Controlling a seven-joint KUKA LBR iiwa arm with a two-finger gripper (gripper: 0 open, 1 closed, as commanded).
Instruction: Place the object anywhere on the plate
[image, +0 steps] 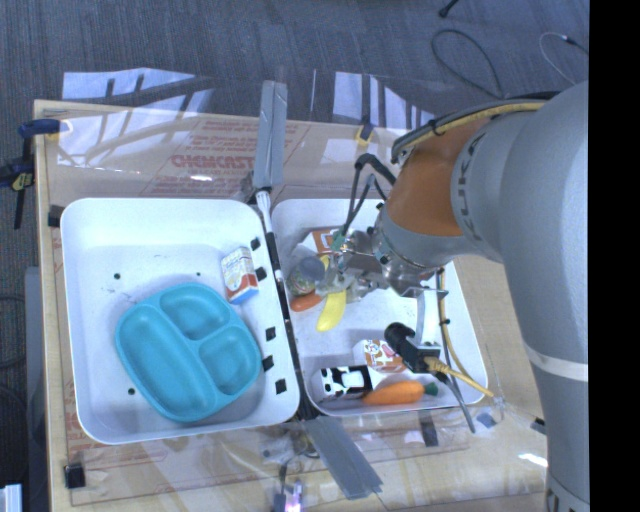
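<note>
Gripper (335, 268) low in right white bin (455, 330), right over yellow banana-shaped toy (331, 311); grasp state: can't tell. Blue three-compartment plastic plate (188, 349) sits in left white bin (100, 250), small white carton (239, 274) just beside it.

Two white bins (90, 330), one blue plate (188, 350), one carton (238, 274), one banana (332, 311), one carrot (394, 394), one cow toy (346, 381).

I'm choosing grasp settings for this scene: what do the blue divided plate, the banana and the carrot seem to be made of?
Plate: likely moulded plastic, even turquoise colour with a soft sheen and rounded compartment ridges.
Banana: probably toy plastic, flat uniform yellow with no spots.
Carrot: probably toy plastic too, smooth solid orange; too small to be sure.
</note>
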